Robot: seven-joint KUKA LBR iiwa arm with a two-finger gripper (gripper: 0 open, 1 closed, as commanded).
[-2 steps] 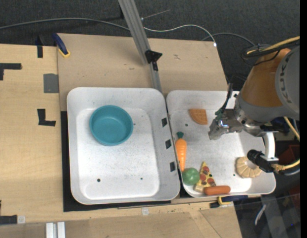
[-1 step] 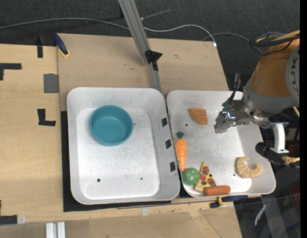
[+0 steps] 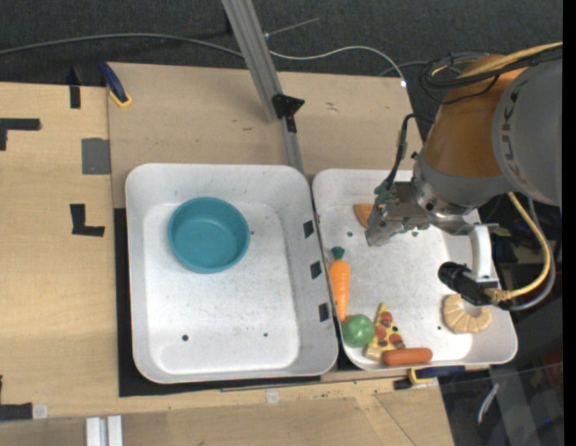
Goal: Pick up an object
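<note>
Your pincer (image 3: 379,233) hangs low over the far part of the right-hand white bin (image 3: 413,272), and you cannot tell from this slanted overhead view how it is set or whether it has hold of anything; its dark body hides its own tip. Just to its left, peeking out from under it, sits a small orange wedge-shaped piece (image 3: 362,214), probably the thing aimed at, since the tool stands almost on top of it.

Look at how the other candidates lie: the orange toy carrot with a green top (image 3: 340,287) rests along the bin's left wall, with the green round toy (image 3: 357,329), the pizza-slice toy (image 3: 384,329) and the red-orange sausage-shaped toy (image 3: 406,356) crowded into the near left corner. Pieces pressed to a wall or against each other are likely harder to grip, which may be why the wedge, lying apart, was chosen. The tan scalloped cookie-like toy (image 3: 466,313) lies near the right edge, beside the arm's cabling.

The left-hand white bin (image 3: 269,333) bears a teal plastic bowl (image 3: 208,234), well apart from the work.

Your arm reaches in from the right, orange band (image 3: 464,133) above the wrist, the wrist bent so the tool points down into the bin.
</note>
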